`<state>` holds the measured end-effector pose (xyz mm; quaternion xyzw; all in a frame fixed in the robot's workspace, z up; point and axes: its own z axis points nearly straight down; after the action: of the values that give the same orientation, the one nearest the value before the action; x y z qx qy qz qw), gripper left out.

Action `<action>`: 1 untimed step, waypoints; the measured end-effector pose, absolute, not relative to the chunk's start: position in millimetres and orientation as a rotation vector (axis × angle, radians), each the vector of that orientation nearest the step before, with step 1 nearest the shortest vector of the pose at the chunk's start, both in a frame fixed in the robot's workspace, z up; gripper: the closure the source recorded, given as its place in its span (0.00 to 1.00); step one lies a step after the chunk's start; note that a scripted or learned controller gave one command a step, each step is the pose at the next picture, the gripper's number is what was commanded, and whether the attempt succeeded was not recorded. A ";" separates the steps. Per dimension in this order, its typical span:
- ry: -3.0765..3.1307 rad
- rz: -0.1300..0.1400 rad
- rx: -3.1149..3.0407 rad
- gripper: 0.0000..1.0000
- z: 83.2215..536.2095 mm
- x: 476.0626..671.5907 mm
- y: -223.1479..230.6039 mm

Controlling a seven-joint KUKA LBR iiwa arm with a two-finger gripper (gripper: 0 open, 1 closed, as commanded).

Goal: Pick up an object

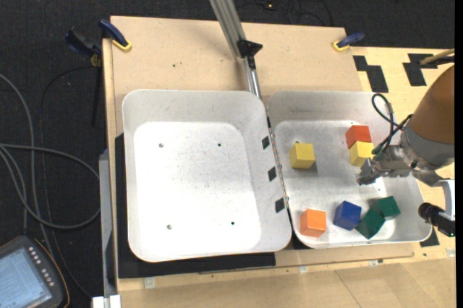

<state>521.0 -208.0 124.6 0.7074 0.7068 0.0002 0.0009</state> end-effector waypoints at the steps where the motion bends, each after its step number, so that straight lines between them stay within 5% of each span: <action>1: 2.221 0.005 2.213 1.00 176.1 531.4 -202.3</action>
<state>531.4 -202.3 176.1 0.7057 0.7085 0.0014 0.0031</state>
